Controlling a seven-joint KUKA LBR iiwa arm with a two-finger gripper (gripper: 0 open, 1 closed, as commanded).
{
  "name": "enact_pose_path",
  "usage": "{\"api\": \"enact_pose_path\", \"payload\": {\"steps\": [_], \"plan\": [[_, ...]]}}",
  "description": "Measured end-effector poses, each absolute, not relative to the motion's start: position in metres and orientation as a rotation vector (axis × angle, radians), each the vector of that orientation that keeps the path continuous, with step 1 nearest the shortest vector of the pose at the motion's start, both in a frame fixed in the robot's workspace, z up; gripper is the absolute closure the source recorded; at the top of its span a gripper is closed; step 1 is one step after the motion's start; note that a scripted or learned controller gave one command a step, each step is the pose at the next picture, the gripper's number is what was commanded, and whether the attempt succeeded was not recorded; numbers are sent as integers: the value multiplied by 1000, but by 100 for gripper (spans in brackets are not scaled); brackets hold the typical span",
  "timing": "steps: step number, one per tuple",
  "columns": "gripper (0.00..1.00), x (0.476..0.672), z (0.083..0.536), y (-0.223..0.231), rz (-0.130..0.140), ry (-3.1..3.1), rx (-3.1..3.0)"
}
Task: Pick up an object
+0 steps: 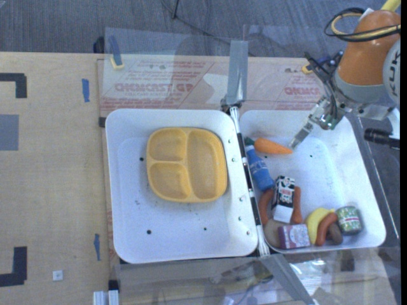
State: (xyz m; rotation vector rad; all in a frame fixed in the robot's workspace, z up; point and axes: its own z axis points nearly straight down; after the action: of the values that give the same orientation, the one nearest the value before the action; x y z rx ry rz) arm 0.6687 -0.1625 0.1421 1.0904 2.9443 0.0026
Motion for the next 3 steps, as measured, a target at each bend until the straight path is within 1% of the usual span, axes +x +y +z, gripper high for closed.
{"api": "enact_pose_path", "payload": {"steps": [1, 2, 3], "plan": [[0, 600, 251, -167, 2, 3082, 582], [0, 605, 106, -144, 3, 3051, 730], [100, 607, 115, -146, 7, 3044, 736]]}}
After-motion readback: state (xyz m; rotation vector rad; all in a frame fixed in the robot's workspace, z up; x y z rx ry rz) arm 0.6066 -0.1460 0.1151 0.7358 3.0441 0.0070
